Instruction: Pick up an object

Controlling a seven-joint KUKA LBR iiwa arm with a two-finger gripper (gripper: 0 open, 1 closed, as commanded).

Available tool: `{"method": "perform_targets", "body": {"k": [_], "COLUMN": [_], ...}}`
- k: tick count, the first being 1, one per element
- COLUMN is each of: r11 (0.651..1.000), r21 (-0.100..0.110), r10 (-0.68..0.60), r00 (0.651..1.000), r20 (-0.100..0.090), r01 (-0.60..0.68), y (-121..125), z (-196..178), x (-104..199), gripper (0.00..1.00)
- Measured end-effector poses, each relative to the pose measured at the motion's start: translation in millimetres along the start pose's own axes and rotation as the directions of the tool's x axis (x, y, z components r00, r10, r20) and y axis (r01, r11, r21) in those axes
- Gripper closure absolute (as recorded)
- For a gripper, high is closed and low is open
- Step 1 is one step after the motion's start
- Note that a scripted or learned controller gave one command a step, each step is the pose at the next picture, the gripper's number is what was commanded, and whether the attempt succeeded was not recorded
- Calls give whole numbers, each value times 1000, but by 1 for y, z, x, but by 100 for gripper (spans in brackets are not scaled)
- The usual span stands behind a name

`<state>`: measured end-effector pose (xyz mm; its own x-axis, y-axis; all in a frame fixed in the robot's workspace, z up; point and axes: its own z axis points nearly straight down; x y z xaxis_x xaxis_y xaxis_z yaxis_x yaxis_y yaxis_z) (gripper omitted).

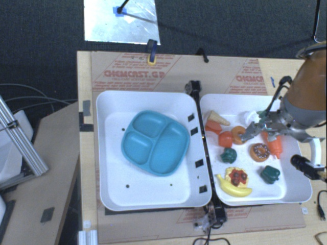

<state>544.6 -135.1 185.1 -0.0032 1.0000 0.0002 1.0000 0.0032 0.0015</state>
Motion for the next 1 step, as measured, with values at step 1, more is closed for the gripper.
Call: {"method": "perform_targets", "body": {"k": [1], "r11": [1000], "r21": [1], "r10": [-11], "r00": [1000], "r20": [-3], "r01": [11], "y": [-26], "z": [1], "x": [134], "gripper": [0]}}
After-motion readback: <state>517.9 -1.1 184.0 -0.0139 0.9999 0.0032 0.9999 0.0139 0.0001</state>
